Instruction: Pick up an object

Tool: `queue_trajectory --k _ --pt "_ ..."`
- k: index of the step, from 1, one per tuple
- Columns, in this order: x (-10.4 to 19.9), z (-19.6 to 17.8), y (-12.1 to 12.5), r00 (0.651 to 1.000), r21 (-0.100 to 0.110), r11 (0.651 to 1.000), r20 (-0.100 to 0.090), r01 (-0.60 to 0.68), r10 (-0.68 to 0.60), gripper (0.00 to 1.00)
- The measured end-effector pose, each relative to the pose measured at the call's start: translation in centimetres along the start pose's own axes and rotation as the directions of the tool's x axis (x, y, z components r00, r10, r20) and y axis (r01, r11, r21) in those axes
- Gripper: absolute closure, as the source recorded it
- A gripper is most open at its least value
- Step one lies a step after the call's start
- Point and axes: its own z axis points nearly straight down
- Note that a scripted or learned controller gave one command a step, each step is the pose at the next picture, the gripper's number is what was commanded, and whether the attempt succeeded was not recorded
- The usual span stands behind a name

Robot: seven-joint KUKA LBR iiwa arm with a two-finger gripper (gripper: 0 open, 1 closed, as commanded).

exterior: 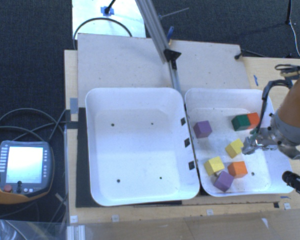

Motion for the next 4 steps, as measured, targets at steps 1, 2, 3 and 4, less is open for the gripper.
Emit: queue_trajectory --k 1,2,3,4 --pt "-0.6 -6.2 0.6 1.000 -0.003 1.000 0.001 0.001 -0.001 1.00" --pt "-0.7 -7.1 0.7 1.000 0.003 1.000 -0.001 0.001 -0.001 1.00" --pt "4.4 -8.1 1.6 1.000 0.002 1.000 -0.003 0.007 -0.007 1.00" --pt "10.6 -8.1 2.0 1.000 0.004 1.000 -0.005 0.009 -0.009 1.00"
